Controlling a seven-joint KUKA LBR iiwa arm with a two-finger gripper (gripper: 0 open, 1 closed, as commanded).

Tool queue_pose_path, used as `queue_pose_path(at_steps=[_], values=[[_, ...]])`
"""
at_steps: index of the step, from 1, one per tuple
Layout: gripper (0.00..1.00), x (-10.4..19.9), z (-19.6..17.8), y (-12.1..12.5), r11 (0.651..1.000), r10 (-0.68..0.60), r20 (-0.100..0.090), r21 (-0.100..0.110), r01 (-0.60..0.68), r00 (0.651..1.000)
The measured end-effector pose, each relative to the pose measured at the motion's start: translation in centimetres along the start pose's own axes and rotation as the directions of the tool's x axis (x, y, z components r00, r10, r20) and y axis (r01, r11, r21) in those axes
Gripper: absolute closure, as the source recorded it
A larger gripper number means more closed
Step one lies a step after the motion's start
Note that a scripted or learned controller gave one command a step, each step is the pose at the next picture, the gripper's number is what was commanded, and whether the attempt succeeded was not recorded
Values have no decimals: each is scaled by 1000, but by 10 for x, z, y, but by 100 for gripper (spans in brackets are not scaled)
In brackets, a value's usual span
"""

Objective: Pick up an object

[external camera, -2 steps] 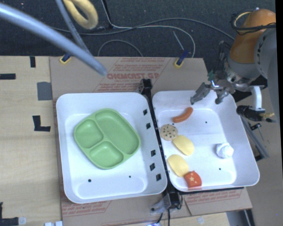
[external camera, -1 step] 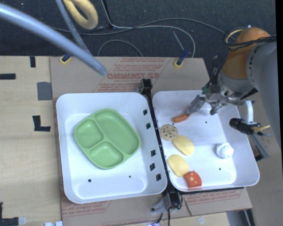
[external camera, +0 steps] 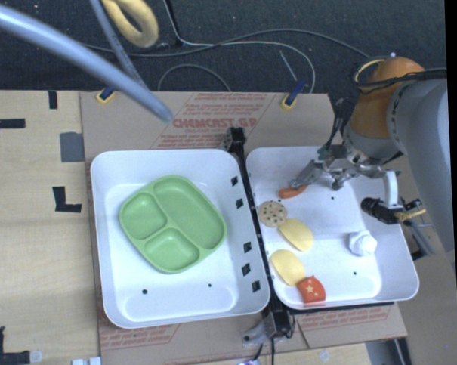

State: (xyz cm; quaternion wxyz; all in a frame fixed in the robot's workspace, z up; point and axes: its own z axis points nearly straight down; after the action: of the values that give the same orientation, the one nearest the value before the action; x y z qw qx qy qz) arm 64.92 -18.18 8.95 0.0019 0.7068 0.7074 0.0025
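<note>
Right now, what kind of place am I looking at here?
Probably a robotics lab test bench, not a kitchen: a grey robot arm reaches over two white bins, toy food such as a cookie lies in one, and loose cables run behind.

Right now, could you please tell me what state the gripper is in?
Gripper: low over the right bin, beside the orange piece; open or closed cannot be told.

Tray [external camera: 172,220] in left bin [external camera: 109,221] — food toys [external camera: 295,234] right.

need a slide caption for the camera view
Grey arm's tool hovers at an orange carrot-shaped toy in the right white bin.
</note>
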Motion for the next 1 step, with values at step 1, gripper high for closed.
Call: queue_pose_path(at_steps=[1], values=[[100,1,-10,0,1000,-3,3,-3,3,1000]])
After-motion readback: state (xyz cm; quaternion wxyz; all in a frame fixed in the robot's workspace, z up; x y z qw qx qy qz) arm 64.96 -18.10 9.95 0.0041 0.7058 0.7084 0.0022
